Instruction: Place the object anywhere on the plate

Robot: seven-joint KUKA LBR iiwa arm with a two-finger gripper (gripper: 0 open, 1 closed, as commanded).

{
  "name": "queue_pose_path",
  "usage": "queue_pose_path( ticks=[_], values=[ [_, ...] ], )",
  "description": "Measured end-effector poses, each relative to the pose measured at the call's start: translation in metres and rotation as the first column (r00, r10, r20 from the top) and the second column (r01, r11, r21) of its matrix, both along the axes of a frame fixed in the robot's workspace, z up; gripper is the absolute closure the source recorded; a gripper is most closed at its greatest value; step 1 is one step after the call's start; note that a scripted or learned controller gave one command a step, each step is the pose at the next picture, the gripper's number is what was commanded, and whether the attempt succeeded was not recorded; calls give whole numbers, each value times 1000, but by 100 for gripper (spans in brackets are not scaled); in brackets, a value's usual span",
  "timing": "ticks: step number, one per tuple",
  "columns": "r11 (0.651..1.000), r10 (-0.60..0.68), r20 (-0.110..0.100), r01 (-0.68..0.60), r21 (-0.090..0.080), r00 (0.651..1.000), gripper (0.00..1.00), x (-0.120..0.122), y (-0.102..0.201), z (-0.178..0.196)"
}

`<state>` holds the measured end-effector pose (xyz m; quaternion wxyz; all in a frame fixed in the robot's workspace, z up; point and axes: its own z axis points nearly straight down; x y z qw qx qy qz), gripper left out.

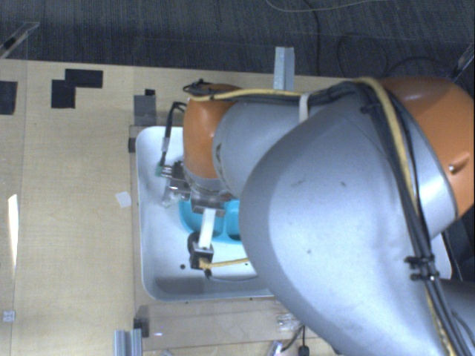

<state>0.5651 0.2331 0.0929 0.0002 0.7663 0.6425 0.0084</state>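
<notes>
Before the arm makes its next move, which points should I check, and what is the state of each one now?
1. Hand is above the left bin: ok.
2. Hand is over the blue plate: ok; the plate lies partly hidden beneath it.
3. Object is held in the hand: cannot tell.
4. Object already lies on the plate: cannot tell; the arm covers much of the plate.

I see the arm [334, 221] in smooth grey painted metal with a soft sheen, and its orange band [202, 136] is glossier. The white bin [152, 199] looks like smooth matt plastic, as does the blue plate [231, 217]. The desk [67, 221] is pale matt wood. The floor [148, 13] is dark ribbed carpet.
</notes>
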Motion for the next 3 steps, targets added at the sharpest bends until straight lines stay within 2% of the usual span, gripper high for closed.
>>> queue_pose_path(
  ticks=[1, 2, 3],
  values=[
    [972, 233, -34, -233, 18, 972, 0, 25, -12, -2],
    [1000, 23, -128, -22, 13, 992, 0, 67, 0, -8],
    [998, 69, -109, -67, 19, 992, 0, 61, -3, -7]
  ],
)
